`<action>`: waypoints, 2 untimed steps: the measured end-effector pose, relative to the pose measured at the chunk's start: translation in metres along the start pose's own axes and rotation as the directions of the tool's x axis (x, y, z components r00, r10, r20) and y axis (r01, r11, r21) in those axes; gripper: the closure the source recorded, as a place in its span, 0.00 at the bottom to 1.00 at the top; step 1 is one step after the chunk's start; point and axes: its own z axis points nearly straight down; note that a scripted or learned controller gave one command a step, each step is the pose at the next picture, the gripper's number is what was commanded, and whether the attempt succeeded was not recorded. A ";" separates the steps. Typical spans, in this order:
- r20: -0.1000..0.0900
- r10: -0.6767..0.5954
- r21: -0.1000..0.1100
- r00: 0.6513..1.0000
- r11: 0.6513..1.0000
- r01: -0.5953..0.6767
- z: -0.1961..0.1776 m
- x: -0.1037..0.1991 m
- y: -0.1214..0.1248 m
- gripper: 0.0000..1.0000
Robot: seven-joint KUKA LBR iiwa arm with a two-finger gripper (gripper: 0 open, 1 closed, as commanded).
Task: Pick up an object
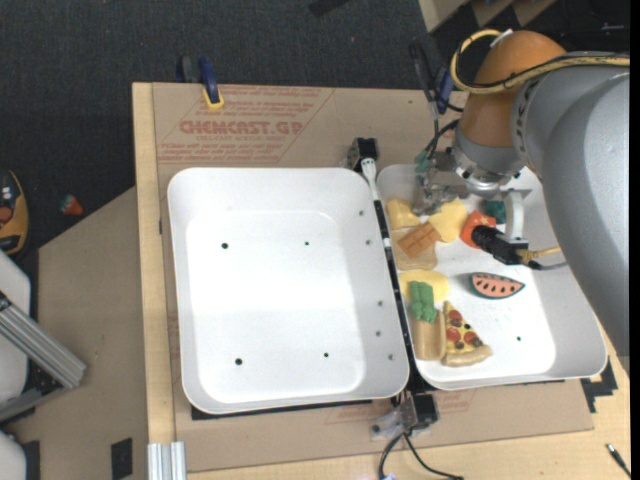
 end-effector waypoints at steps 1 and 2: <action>0.002 0.009 0.003 1.000 1.000 -0.009 0.000 -0.025 -0.003 1.00; 0.003 0.006 -0.001 1.000 1.000 -0.006 -0.011 -0.024 -0.002 1.00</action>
